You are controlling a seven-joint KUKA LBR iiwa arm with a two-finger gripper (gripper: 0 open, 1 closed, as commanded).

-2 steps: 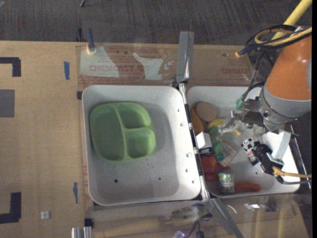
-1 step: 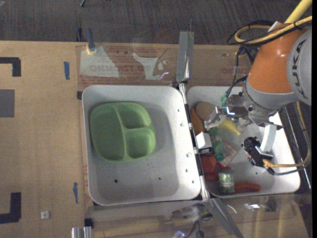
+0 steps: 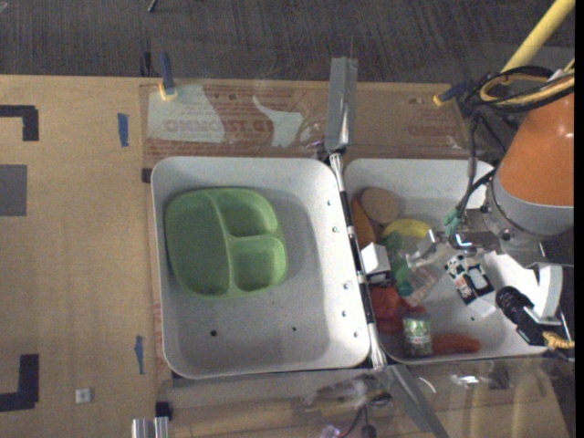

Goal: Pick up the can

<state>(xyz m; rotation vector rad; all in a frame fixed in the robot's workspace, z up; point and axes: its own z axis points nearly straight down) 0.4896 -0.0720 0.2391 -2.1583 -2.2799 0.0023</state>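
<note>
The gripper (image 3: 436, 249) reaches in from the right and hangs over the clutter in the right bin (image 3: 429, 173), but its fingers blur into the things beneath them, so I cannot tell how they are set. No object shows clearly between them. Above the gripper rises the grey arm with its orange band (image 3: 540, 162), trailing black and yellow cables.

The can (image 3: 418, 332), small with a green speckled label, stands near the front edge of the right bin, nearer than the gripper and apart from it. Just right of the can lies an orange carrot (image 3: 454, 343), and red pieces (image 3: 391, 307) sit just beyond it to the left. Farther back are a yellow banana (image 3: 409, 229), a brown oval (image 3: 380, 204) and a white box (image 3: 375, 260) against the left wall.

The left bin (image 3: 265, 336) holds a green divided plate (image 3: 225, 241) in its far left part. Both bins rest on the brown cardboard surface (image 3: 73, 245).
</note>
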